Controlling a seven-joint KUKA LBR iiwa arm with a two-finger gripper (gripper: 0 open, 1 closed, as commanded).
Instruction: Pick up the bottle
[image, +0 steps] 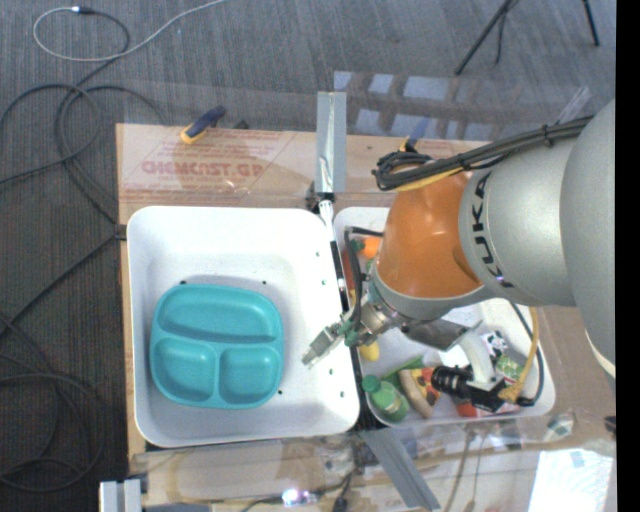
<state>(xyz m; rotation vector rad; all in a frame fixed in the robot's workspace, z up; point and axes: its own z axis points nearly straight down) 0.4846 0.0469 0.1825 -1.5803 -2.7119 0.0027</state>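
The gripper (322, 346) hangs over the left bin (215, 225), beside a teal divided plate (216, 345).

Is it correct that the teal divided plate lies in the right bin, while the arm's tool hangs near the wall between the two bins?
Not quite. The teal divided plate lies in the left bin, not the right bin, as the camera view shows. The rest holds: the tool hangs near the wall between the two bins.
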